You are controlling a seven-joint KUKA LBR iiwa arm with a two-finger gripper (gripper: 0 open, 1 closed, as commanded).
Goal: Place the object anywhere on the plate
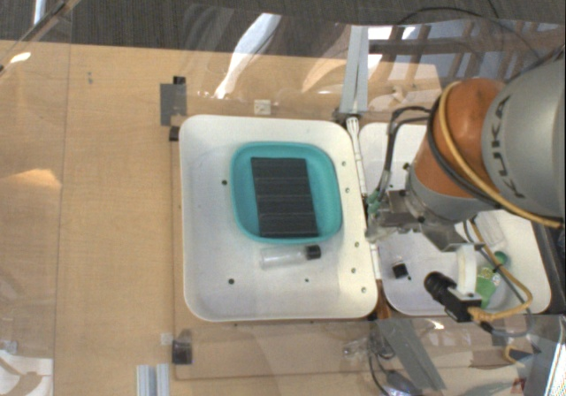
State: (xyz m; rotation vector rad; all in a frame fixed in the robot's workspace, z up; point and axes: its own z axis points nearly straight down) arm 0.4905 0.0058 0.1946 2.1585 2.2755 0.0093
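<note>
On the pale wooden worktop (pixel 88 209), beside dark carpet, a clear plastic vial with black cap (pixel 288 255) lies in the left white bin (pixel 208 279), touching the teal square plate (pixel 330 200). Whether the pincer is parted cannot be told.

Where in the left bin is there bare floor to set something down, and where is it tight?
In the left bin, bare strips run left of the teal plate and along the near wall below the clear vial. It is tight where the vial lies against the plate's near edge.
</note>
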